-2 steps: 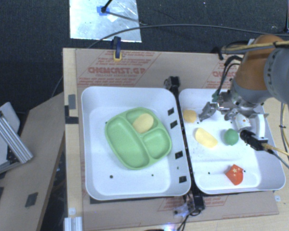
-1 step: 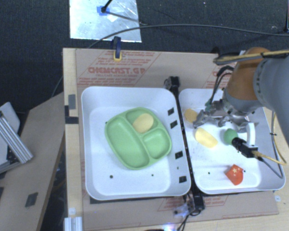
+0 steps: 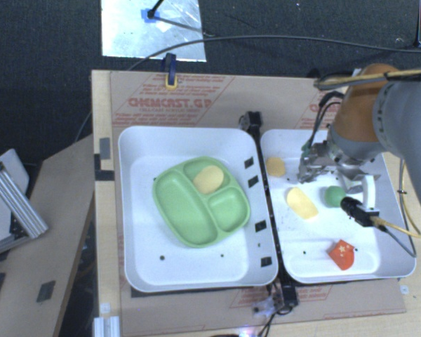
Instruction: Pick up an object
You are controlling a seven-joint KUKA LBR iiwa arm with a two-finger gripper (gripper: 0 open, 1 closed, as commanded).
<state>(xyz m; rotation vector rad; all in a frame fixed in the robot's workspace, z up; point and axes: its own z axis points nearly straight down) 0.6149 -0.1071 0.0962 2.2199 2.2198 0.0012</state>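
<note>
The gripper (image 3: pixel 321 172) is seen low over the right bin (image 3: pixel 389 258), near its upper middle part, hanging from the grey arm (image 3: pixel 400 118) with the orange band (image 3: pixel 358 111) that enters from the right side. Whether anything is held cannot be told, because the tips are small and partly hidden by the metal body of the wrist. Several objects are found around the gripper, and none of them is clearly seen between the tips. A small green ball (image 3: pixel 332 196) is placed just beside the gripper, a little below it and to the right, close to the white bracket of the wrist. A pale yellow block (image 3: pixel 302 203) is lying near the gripper, below it and slightly to the left, and it is set at a slant. A small round yellow-orange piece (image 3: pixel 276 166) is seen to the left of the gripper, near the dividing wall between the two bins, and apart from the tips. Farther below the gripper, toward the lower edge of the same bin, a red object (image 3: pixel 342 254) with a small light mark on it is resting, well apart from the gripper. In the left bin (image 3: pixel 137 258), well apart to the left of the gripper, a green divided plate (image 3: pixel 189 213) is lying, and a yellow rounded item (image 3: pixel 210 179) is held in its upper compartment.
</note>
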